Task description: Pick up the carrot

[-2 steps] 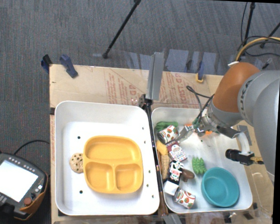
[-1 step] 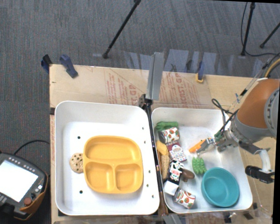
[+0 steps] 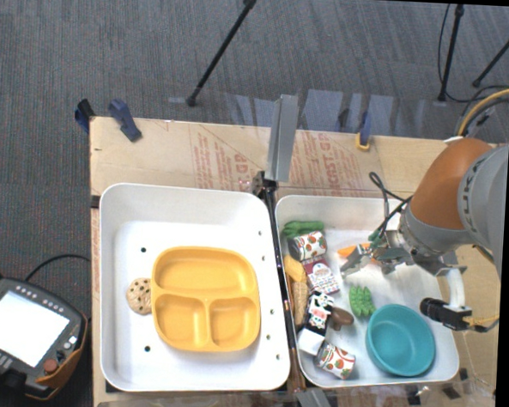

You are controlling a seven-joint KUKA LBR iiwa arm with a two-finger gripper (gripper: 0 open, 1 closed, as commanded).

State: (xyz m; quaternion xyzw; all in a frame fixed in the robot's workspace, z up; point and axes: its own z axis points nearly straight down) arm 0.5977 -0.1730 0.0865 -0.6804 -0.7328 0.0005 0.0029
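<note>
Nearest in the camera view, the left bin [image 3: 115,233] is seen to hold a yellow divided plate [image 3: 206,297] with a cookie [image 3: 138,295] touching its left edge. In the right bin [image 3: 447,361], a teal bowl [image 3: 399,338] sits near the front; small cartons [image 3: 320,312] are lined along the left wall, with green toy vegetables [image 3: 361,299] between. Farther back, the gripper [image 3: 360,258] is lowered over a small orange piece, judged to be the carrot [image 3: 346,250], just beside its tip. Whether the tool is apart or together cannot be told. The carrot is judged light, stiff, smooth, likely plastic; it would best be taken across its middle.
</note>
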